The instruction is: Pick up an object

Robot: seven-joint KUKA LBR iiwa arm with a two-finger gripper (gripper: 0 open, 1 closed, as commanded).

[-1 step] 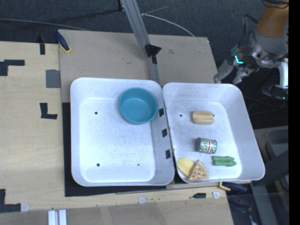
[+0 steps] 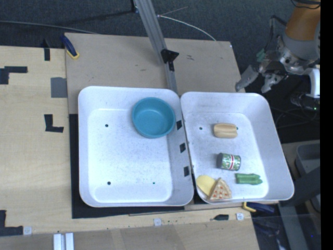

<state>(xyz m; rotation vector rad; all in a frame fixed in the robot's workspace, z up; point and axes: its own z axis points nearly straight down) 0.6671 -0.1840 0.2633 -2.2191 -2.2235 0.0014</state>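
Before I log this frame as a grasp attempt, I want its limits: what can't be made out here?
- Gripper, camera view: small and dark against the floor beyond the right bin; finger state unreadable.
- Arm: cut off by the top right corner.
- Can: label too small to read.
- Yellow piece: partly overlapped by the pizza slice; identity unclear.

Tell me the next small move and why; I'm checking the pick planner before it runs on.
Probably bring the tool in over the right white bin and down toward the tan bread roll. The tool hangs past that bin's far right corner with nothing between its fingers, and the roll lies nearest it, apart from the green can.
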